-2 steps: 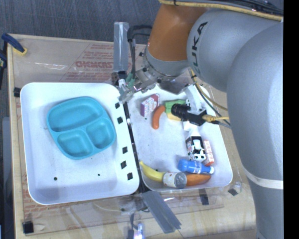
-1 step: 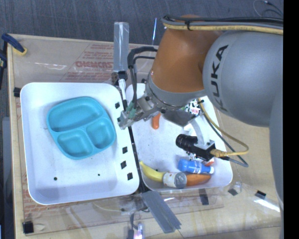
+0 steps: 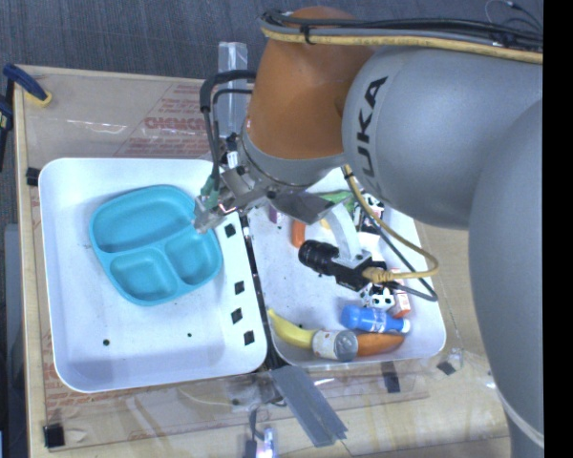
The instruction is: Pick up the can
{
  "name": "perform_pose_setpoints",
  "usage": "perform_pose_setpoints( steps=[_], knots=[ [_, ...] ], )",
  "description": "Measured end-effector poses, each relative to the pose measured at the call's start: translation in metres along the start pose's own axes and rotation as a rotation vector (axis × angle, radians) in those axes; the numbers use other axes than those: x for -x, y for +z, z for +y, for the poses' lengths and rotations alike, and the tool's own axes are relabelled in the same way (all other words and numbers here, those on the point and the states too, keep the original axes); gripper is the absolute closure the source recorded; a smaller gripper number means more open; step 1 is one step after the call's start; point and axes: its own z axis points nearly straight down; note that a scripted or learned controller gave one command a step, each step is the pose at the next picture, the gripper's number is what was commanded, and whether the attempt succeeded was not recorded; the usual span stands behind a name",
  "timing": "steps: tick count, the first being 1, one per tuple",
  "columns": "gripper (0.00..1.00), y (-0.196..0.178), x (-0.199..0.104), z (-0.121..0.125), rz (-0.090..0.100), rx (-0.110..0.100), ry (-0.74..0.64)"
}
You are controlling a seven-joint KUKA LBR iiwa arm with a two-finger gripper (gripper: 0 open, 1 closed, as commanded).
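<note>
A can [image 3: 363,343] with an orange body and a grey round end lies on its side at the front edge of the right bin [image 3: 430,327]. A blue bottle-like thing [image 3: 371,321] rests right behind it. My gripper [image 3: 204,218] hangs over the wall between the two bins, at the right rim of the blue divided plate [image 3: 153,246] in the left bin [image 3: 124,351]. It is well to the left of the can and further back. The arm's orange band and grey body hide the back of the right bin.
A yellow banana [image 3: 291,332] lies just left of the can. Black-and-white dice [image 3: 382,299] sit behind the blue thing. A bit of green shows at the right bin's back [image 3: 332,198]. The left bin's white floor lies bare in front of the plate.
</note>
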Motion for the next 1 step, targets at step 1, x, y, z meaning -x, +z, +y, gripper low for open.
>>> perform_pose_setpoints(
  steps=[1],
  knots=[
    [1.00,0.0552,-0.0069,-0.0493,0.001,-0.003,-0.003]
  ],
)
